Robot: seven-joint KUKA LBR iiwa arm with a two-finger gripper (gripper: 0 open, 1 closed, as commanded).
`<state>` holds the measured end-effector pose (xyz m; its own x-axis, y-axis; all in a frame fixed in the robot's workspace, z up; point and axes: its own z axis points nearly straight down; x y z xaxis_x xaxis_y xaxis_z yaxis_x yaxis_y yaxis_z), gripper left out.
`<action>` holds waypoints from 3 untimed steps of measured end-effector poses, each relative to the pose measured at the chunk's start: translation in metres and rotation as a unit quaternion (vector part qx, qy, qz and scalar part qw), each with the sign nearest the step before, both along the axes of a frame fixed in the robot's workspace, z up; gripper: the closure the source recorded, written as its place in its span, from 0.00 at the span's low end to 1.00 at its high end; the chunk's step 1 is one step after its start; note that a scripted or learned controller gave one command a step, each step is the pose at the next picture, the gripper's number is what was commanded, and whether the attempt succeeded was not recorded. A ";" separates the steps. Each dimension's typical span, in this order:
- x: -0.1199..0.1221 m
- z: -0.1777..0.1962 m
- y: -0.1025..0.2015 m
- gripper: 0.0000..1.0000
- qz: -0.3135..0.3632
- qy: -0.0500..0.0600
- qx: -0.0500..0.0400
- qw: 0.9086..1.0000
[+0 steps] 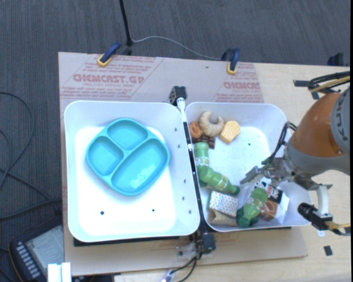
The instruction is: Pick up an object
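Observation:
The right bin (265,113) holds a jumble of small things. A green bottle (210,173) lies along its left side. At the far end sit a tan croissant-shaped toy (212,122) and a yellow wedge (229,132). At the near end lie a patterned box (223,204), a second green bottle (250,208) and a brown-orange item (270,209). My gripper (262,179) hangs low over the near right part of this bin, just above the second green bottle and a white card (280,197). Nothing visibly sits in it.
The left bin (76,175) holds a blue divided plate (127,155). A black clip (177,94) sits at the far end of the ridge between the bins. The arm's orange band (320,134) overhangs the right bin's right wall. Two clamps (232,60) pin the board's far edge.

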<state>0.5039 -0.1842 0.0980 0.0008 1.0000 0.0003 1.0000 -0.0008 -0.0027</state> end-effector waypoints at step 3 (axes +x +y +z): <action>-0.019 0.103 0.042 1.00 0.001 -0.002 0.000 1.000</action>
<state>0.4844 -0.1426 0.2011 -0.0011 1.0000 -0.0004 1.0000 0.0011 0.0009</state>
